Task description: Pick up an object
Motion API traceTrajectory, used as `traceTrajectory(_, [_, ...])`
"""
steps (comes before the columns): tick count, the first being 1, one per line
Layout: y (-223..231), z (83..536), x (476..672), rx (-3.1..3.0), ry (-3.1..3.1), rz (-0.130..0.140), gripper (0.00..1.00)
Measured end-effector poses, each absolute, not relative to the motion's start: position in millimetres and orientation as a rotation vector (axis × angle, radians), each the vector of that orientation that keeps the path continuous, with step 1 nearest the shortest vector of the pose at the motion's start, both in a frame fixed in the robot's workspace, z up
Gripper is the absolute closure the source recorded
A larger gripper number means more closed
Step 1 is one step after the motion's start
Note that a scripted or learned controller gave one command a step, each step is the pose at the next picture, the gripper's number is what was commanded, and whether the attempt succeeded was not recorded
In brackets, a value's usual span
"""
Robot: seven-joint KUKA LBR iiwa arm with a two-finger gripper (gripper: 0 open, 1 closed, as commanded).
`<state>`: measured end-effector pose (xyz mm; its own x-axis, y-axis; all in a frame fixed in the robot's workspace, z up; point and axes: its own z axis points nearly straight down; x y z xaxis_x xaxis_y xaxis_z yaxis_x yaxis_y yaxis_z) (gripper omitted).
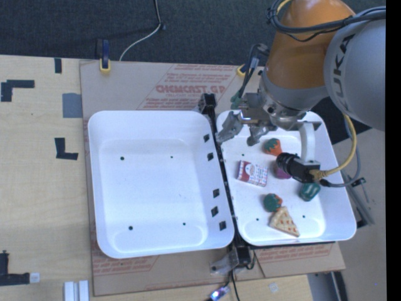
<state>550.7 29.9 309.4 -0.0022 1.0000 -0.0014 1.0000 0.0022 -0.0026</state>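
My gripper (243, 129) hangs over the back left part of the right bin (332, 231), its two grey fingers spread open with nothing between them. Below it in that bin lie a small red and white carton (252, 173), an orange and green toy (272, 146), a purple piece (283, 171) partly hidden by a black fitting, a dark green toy (272, 201), a teal piece (309, 191) and a pizza-slice wedge (284, 222). The carton is the nearest item, just in front of the fingers.
The left bin (150, 180) sits beside the right one, parted by a rim with black clips (216, 193). Both rest on a cardboard sheet (169, 89). A yellow cable (338, 165) and black fitting (294, 166) hang over the right bin.
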Motion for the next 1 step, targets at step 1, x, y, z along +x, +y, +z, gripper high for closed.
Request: traceTrajectory(1, [77.8,294.4,528.1,-2.213,-2.225,0.005,1.00])
